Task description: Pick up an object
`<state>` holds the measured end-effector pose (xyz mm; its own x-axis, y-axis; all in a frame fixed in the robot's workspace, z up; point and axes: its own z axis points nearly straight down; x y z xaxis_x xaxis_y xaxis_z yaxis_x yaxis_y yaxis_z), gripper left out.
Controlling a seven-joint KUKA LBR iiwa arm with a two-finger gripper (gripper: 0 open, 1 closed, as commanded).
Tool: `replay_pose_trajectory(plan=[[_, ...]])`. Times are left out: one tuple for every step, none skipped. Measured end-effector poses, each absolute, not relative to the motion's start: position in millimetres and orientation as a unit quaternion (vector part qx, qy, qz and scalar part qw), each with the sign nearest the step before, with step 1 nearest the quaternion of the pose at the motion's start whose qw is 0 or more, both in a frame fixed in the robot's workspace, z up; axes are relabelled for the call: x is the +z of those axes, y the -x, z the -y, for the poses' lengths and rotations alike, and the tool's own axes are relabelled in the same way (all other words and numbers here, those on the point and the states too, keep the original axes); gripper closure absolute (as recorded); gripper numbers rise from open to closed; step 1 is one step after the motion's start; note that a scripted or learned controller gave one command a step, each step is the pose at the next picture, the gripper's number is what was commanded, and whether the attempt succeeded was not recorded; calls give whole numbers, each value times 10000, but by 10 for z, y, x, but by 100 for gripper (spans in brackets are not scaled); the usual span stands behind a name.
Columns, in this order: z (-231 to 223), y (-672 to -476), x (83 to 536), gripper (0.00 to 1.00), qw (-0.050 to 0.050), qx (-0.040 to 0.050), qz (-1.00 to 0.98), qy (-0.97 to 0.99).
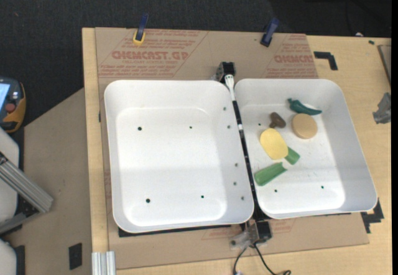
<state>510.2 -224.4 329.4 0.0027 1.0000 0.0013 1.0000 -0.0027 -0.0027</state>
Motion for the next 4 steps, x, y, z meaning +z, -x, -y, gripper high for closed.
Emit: replay_pose_trajectory(plan=[[1470,-5154,4057,100,-47,-34,7102,7039],[2102,-4762,3177,100,34,28,7044,7098],[1401,-4810,4228,100,-58,-41,7101,7040],[725,-4802,4648,100,-33,-30,7098,7044]])
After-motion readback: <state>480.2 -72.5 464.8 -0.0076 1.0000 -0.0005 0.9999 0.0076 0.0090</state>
